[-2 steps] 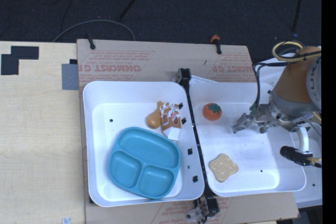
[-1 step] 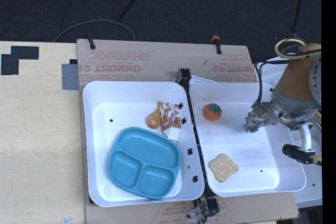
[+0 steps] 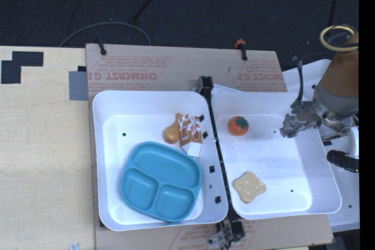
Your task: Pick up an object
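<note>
An orange-red tomato-like toy (image 3: 238,125) lies at the back of the right bin (image 3: 293,199). A beige toast-shaped piece (image 3: 249,187) rests near that bin's front. In the left bin (image 3: 105,126) a blue divided plate (image 3: 160,181) takes up the front, with an orange-brown toy (image 3: 171,133) and a small patterned packet (image 3: 190,130) behind it. My gripper (image 3: 291,126) hangs over the right bin's back right part, well to the right of the tomato toy, with nothing seen between its fingers.
A black divider clamp (image 3: 206,86) sits where the two bins meet at the back. Cardboard sheeting (image 3: 152,70) lies under the bins. White hardware (image 3: 350,155) stands just beyond the right bin's right wall.
</note>
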You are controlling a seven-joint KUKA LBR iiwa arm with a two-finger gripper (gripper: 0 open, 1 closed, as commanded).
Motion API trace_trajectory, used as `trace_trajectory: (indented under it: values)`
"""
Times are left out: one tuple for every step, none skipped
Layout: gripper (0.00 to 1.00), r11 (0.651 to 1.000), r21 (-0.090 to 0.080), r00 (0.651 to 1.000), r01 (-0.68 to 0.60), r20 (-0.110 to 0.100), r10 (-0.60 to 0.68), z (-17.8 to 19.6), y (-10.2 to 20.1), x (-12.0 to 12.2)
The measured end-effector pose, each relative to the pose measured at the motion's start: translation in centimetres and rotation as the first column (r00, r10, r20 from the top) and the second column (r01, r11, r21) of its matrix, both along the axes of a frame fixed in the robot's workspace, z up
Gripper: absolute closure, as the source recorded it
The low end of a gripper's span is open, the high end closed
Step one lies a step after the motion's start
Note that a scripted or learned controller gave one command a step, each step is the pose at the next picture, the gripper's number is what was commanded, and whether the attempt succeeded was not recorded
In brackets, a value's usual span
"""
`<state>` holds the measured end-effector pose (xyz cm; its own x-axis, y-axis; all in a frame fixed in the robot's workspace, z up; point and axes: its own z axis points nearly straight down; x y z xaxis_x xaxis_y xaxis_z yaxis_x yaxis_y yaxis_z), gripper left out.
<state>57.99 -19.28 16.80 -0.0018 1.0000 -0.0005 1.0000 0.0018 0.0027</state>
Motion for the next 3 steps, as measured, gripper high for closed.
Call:
trace_trajectory:
  values:
    - [1.0,1.0,0.0,1.0,0.0,-0.001,0.0,5.3,-0.1,0.1]
    - [1.0,1.0,0.0,1.0,0.0,0.0,0.0,10.5,-0.1,0.1]
    - [1.0,1.0,0.003,1.0,-0.003,-0.007,0.003,9.7,6.0,-0.5]
